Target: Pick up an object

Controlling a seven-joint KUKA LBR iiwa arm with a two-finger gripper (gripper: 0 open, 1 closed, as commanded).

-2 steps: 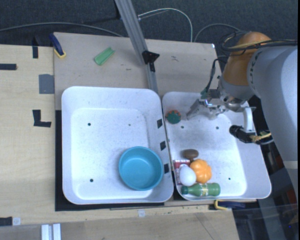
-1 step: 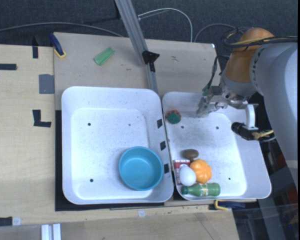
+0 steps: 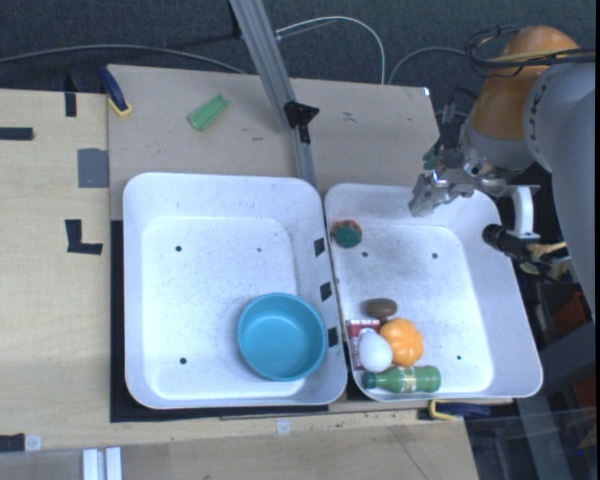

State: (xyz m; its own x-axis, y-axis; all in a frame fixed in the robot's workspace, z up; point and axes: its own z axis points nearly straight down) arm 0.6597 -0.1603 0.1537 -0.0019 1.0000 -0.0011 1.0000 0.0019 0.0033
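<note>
The gripper (image 3: 427, 196) hangs over the far right corner of the right bin (image 3: 480, 268), above the rim, with nothing visible in it; whether it is open or closed cannot be told from this angle. There are two white bins side by side. The left bin (image 3: 180, 218) holds one thing, a blue bowl (image 3: 281, 336), upright near its front right corner. The right bin holds six: one small green and red ball (image 3: 347, 233) alone near the far left corner, and a cluster of five at the front left, namely one brown oval piece (image 3: 382, 308), one orange fruit (image 3: 403, 341), one white egg (image 3: 374, 352) touching the fruit, one red and white item (image 3: 360, 326) partly hidden behind the egg, and one green bottle (image 3: 404, 379) lying on its side along the front wall. One green block (image 3: 208, 112) lies on the bench behind the left bin.
</note>
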